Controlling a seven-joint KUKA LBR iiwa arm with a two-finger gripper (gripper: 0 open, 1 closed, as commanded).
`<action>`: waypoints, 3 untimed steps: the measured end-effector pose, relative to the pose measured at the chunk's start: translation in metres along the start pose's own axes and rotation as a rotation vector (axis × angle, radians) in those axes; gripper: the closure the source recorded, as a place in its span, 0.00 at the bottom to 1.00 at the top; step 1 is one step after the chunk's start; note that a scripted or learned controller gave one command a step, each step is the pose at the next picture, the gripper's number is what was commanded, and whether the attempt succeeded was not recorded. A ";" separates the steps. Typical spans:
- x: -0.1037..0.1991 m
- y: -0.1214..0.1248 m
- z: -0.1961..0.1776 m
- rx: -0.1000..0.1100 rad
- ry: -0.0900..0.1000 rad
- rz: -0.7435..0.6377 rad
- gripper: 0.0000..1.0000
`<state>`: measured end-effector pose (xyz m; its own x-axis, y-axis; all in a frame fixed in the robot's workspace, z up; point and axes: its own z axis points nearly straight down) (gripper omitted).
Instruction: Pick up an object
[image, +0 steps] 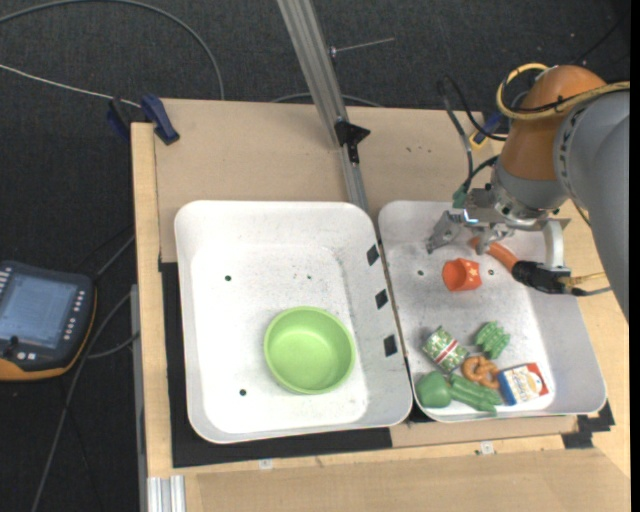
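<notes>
With the pincer (462, 236) spread open and empty just above the small orange cup (461, 274) in the right bin (570, 330), it should, I judge, descend squarely astride that cup before closing.

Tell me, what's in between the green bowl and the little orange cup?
In the camera view, between the green bowl and the orange cup lie the two white bins' adjoining rims, with small black clips along them.
</notes>
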<state>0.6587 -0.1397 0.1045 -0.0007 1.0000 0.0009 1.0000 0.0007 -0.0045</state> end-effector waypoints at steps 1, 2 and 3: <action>0.000 0.000 0.009 -0.004 -0.001 0.000 0.00; 0.000 0.001 -0.002 -0.007 -0.002 0.000 1.00; -0.005 0.005 -0.047 -0.009 -0.002 0.000 1.00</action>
<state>0.6636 -0.1443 0.1515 -0.0004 1.0000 -0.0007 1.0000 0.0004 0.0046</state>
